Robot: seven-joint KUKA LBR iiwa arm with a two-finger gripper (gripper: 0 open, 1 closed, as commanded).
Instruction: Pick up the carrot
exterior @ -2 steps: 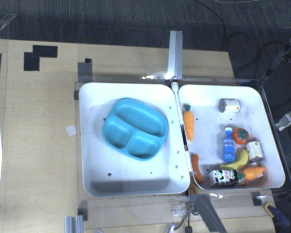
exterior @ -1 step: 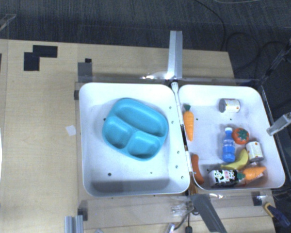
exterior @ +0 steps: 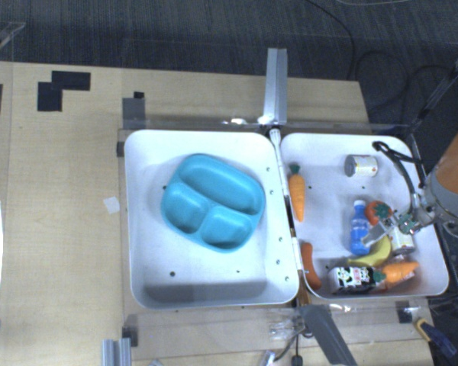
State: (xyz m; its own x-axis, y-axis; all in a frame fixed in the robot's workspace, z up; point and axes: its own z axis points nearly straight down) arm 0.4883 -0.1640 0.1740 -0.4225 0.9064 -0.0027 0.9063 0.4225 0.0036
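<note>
Carrot (exterior: 296, 194) placement is what the coming move turns on: it is seen in the right bin (exterior: 328, 145), lying just beside the bin's left wall, with its green top toward the far edge and its orange body pointing toward the near edge, so its long axis runs roughly parallel to the divider between the two bins. The gripper (exterior: 403, 225) is seen over the right side of the same bin, above a cluster of a blue bottle (exterior: 359, 231), a banana (exterior: 372, 252) and an orange item (exterior: 401, 271). The carrot therefore lies to the view's left of the gripper and a little farther from the camera, well apart from it, with open bin floor between. Whether the fingers are open or closed cannot be told from this view, and nothing can be made out between them. A grey cylinder (exterior: 361, 165) lies toward the far edge of the bin. A blue divided plate (exterior: 212, 201) rests in the left bin (exterior: 149, 204). By judgement, the grasp is not yet begun; a crossing toward the left wall is called for, with closure across the carrot's narrow width
</note>
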